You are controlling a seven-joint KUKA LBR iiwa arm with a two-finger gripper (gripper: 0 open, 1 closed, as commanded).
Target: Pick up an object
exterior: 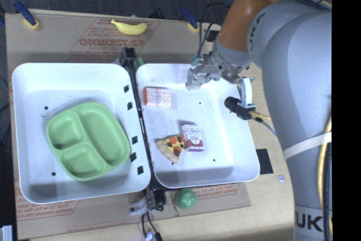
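The right bin holds three small things: an orange and white box near its back left, a red and white carton in the middle, and a pizza slice toy touching the carton's left side. My gripper hangs over the bin's back edge, to the right of the orange box and apart from it. Nothing shows between its tips. The grey arm with its orange band comes down from the right.
The left bin holds a green divided plate. A yellow banana toy lies on the cardboard behind the bins. A green ball rests in front of the right bin. Blue clamps hold the cardboard's back edge.
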